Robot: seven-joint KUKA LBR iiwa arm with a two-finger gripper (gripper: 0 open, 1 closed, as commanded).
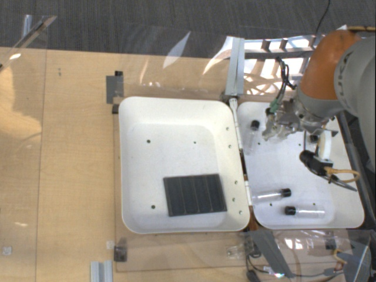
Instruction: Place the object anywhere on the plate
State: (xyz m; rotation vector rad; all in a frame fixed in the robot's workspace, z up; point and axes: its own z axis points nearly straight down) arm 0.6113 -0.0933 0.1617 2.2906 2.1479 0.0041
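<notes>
Looking down, I see the plate (194, 194), a dark ribbed slab, at the near side of the left bin (141, 157). Two tubes (271, 195) (305, 211) lie in the right bin (352, 216), well apart from the plate. My gripper (276, 124) hangs over that bin's far end; grip unclear.

two white bins (176, 122), one dark plate (194, 194), two clear tubes (272, 195)
</notes>
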